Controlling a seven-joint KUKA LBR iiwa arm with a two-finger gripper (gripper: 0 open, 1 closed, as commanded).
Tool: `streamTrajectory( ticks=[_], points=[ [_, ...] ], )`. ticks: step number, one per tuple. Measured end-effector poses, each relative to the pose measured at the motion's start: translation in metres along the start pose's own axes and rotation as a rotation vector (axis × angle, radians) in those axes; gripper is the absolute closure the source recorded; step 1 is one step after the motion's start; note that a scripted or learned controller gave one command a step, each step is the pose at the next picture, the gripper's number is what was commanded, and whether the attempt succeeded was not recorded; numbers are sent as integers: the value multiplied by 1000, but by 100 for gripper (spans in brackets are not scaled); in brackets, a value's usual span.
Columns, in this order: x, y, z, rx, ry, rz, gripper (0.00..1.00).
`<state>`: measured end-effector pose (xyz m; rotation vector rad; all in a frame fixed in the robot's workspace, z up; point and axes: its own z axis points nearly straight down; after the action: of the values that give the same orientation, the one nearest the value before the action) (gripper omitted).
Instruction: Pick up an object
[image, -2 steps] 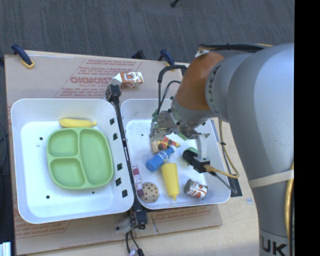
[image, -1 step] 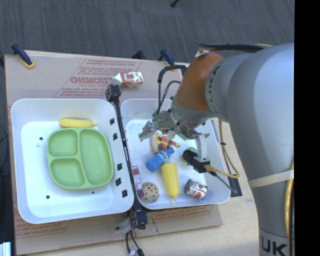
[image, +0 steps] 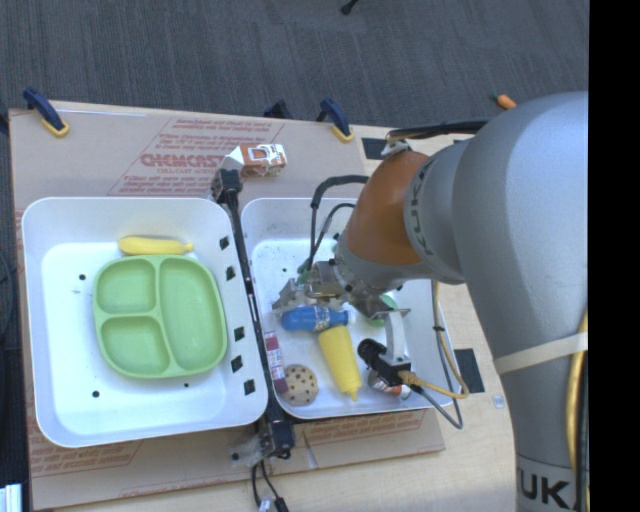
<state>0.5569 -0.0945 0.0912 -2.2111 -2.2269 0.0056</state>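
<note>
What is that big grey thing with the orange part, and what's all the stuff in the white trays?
That is a robot arm. A camera above the bench looks down on it. At its end is a gripper for grabbing things, lowered into the right bin. That bin holds a blue bottle, a yellow bottle and a spotted cookie. The left bin holds a green divided plate and a banana. I can't tell if it has grabbed anything.
</note>
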Motion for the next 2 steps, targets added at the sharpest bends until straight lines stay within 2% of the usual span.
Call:
streamTrajectory(
  ticks=[1,2],
  points=[
    [0,1,-11,0,-1,-4,100],
    [0,1,-11,0,-1,-4,0]
  ],
)
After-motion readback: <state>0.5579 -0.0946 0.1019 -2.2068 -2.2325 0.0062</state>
